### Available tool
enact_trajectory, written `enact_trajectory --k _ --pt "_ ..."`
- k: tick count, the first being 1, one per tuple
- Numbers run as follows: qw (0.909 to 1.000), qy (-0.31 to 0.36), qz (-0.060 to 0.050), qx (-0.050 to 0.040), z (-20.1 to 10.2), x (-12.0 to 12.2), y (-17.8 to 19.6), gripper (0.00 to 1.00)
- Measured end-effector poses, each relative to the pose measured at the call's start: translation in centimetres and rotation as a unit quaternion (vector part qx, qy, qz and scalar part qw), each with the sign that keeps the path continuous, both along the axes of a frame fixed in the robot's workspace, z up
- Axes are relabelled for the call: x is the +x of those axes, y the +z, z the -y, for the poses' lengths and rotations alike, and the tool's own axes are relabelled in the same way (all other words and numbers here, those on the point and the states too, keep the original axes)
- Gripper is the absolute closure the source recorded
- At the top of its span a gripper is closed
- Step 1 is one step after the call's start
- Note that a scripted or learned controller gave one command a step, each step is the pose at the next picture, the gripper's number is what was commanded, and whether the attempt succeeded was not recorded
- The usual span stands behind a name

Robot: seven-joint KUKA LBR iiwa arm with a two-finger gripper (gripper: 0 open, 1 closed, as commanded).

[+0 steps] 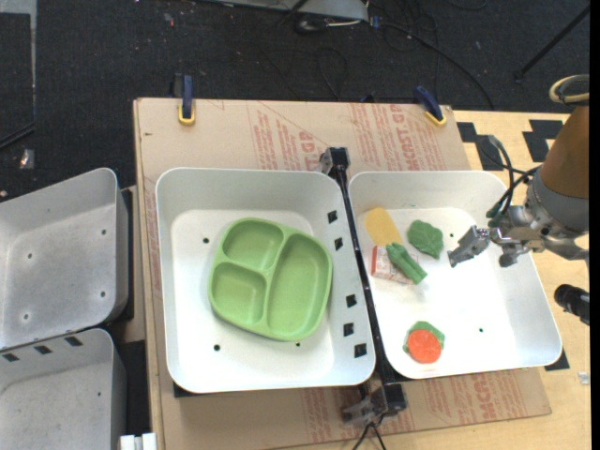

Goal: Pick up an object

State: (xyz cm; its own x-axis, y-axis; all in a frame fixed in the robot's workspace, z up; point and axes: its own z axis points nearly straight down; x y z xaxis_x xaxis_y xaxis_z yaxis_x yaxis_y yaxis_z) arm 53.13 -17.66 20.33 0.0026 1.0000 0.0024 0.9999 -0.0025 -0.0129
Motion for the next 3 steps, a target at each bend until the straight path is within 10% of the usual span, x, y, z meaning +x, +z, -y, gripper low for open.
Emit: enact_trajectory --k 1,3 --pt "1.0000 0.002 0.006 -0.0012 0.0 0.3 0.7 0.00" --pt "1.0000 0.001 0.004 -0.0006 -0.9 0.0 -10.9 0.00"
